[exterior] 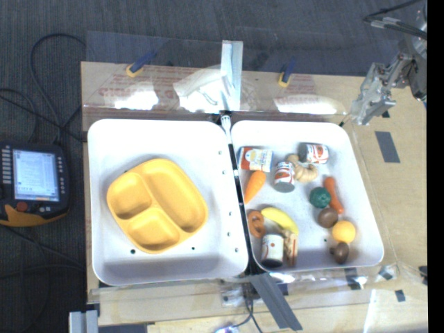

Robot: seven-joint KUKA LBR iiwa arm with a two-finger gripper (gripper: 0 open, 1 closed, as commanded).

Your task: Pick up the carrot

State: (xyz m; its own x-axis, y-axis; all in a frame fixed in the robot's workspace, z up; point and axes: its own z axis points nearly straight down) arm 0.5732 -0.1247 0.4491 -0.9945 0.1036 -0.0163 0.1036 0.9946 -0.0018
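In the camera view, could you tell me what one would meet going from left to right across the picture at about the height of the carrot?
Handheld control pendant → yellow divided tray in the left bin → carrot → small can → green ball.

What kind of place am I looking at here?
Probably a robotics lab bench: two white bins side by side, toy food such as a carrot, a handheld control screen on the carpet, and a robot's pincer nearby.

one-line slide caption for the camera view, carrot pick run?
Before the pick: gripper at the bench's far right corner, outside the right bin where the carrot lies among toy foods; yellow tray in left bin.
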